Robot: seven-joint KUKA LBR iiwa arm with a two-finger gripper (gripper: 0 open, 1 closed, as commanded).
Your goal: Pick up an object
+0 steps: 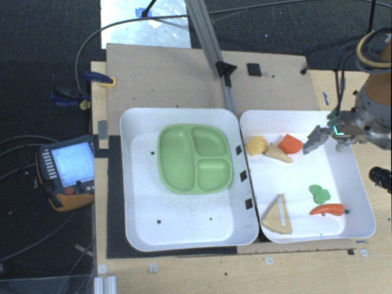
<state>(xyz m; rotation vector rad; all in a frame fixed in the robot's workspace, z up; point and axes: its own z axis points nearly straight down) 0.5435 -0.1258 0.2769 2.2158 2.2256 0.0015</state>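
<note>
The right bin point(352, 182) holds several toy foods. An orange-red block point(290, 144) lies near the bin's back, with a yellow lump point(256, 144) and a pale wedge point(279, 155) to its left. A green piece point(319, 194) and a red-orange carrot-like piece point(327, 210) lie at the front right, and a tan sandwich wedge point(277, 215) lies at the front left. My gripper point(312, 143) hangs over the bin's back right, just right of the orange-red block, with nothing seen between its fingers.
The left bin point(141, 219) holds a green divided plate point(195, 158). A slanted grey pole point(205, 32) with a black clamp crosses the back of the bench. A handheld pendant point(67, 170) and cables lie on the floor at left.
</note>
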